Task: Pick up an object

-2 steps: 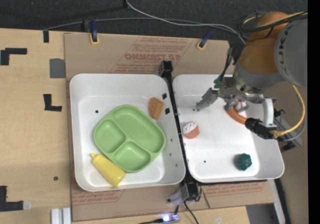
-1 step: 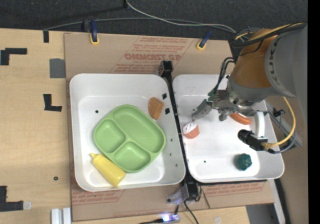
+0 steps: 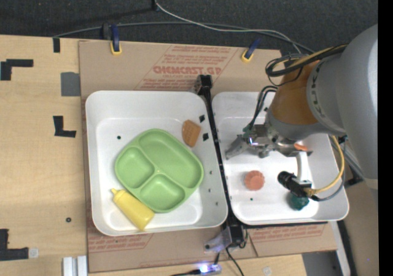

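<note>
A: Nearest the camera sits the yellow bottle (image 3: 131, 208), at the left bin's (image 3: 98, 115) near edge beside the green divided plate (image 3: 159, 169).

B: And the claw (image 3: 236, 145)?

A: It hangs over the right bin (image 3: 331, 210), fingers spread, gripping nothing; the red round piece (image 3: 253, 180) lies just nearer.

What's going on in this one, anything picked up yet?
Nothing visibly held so far. The grey arm reaches in from the right, its gripper low over the right bin, up and left of a small red piece. A dark teal object lies nearer the bin's front. The left bin holds a green divided plate, a yellow bottle and an orange-brown piece.
</note>
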`<state>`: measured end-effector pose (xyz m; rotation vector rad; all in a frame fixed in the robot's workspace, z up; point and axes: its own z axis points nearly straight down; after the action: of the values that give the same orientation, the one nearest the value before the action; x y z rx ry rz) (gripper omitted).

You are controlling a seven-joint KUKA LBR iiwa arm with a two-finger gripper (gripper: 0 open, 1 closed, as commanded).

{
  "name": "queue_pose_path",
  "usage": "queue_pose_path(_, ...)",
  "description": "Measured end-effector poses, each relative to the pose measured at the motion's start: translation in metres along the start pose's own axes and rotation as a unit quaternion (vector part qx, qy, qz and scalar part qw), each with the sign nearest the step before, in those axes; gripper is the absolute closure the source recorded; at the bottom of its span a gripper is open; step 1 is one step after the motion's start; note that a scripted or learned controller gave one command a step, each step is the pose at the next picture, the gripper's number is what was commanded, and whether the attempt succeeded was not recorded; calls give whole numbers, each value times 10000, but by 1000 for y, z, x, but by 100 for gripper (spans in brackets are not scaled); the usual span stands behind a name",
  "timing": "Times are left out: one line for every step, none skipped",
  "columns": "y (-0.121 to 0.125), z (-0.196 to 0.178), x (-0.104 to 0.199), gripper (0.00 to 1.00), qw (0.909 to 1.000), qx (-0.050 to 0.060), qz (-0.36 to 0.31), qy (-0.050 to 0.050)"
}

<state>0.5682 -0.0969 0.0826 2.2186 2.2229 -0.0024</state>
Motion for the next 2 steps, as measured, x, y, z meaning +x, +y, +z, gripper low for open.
queue_pose_path(1, -14, 0, 100, 10000, -10, 0, -1)
queue_pose_path(8, -58, -1, 100, 10000, -12, 1, 9)
